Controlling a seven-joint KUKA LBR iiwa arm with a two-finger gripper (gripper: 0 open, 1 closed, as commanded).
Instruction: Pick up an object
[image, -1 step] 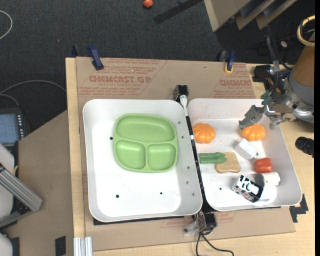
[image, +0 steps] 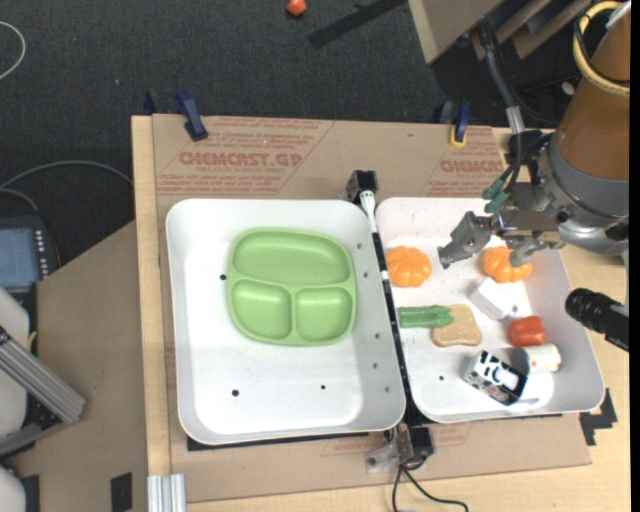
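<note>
My gripper (image: 491, 246) hangs over the back of the right bin (image: 578, 398), open, its two grey fingers spread wide with nothing between them. An orange pumpkin-like piece (image: 500, 265) lies just under the right finger, partly covered by it. A second orange piece (image: 408, 266) sits left of the left finger, near the bin's left wall. Toward the front lie a white block (image: 496, 299), a red piece (image: 526, 329), a tan toast slice (image: 457, 328), a green piece (image: 424, 317), a white cylinder (image: 541, 356) and a black-and-white toy (image: 497, 374).
The left bin (image: 200, 400) holds a green divided plate (image: 292, 286). Both bins rest on a brown board held by blue clamps (image: 190, 114) at the back. The arm's orange band and grey wrist (image: 600, 130) stand over the right bin's back right corner.
</note>
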